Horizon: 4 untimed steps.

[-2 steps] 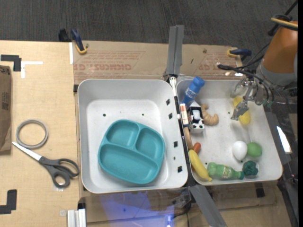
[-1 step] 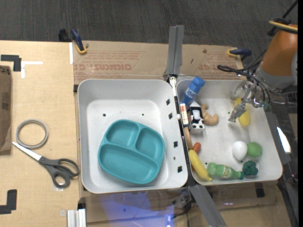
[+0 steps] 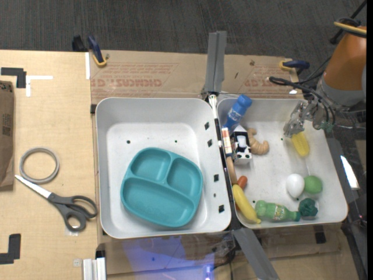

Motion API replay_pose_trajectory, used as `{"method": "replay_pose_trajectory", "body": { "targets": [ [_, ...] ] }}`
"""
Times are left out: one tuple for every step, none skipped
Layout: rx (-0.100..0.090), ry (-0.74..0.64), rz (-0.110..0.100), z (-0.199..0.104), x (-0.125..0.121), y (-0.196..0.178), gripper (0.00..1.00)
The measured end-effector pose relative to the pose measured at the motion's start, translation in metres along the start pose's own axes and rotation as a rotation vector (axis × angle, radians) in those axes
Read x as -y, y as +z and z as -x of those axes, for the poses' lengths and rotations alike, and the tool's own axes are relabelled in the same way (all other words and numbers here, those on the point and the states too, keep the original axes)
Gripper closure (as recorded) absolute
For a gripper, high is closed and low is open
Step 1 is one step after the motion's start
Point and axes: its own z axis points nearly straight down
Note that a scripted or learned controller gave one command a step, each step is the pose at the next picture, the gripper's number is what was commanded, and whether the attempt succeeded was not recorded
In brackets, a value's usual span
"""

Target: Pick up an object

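My gripper [image 3: 294,125] hangs over the far right part of the right bin [image 3: 274,168], just above and left of a yellow corn-like piece [image 3: 301,144]. Nothing shows held in it. In the same bin lie a blue bottle [image 3: 238,111], a black-and-white cow toy [image 3: 241,146], a tan curved piece [image 3: 260,147], a white egg [image 3: 295,185], a green ball [image 3: 313,184], a green bottle [image 3: 275,211], a broccoli piece [image 3: 308,207] and a banana [image 3: 245,203].
The left bin [image 3: 116,127] holds a teal divided plate [image 3: 162,186]. Scissors [image 3: 64,203] and a tape roll [image 3: 39,164] lie on the bench at the left. A small red piece [image 3: 241,182] sits by the divider between the bins.
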Motion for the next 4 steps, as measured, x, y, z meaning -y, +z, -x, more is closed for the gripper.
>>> {"method": "replay_pose_trajectory", "body": {
  "targets": [
    [0.000,0.000,0.000,0.000,0.000,0.000,0.00],
    [-0.008,0.114,0.000,-0.003,0.001,0.012,0.00],
    [-0.001,0.112,-0.001,-0.001,0.001,0.000,1.00],
    [-0.001,0.111,-0.001,-0.002,0.000,0.000,0.00]
  ]
}}
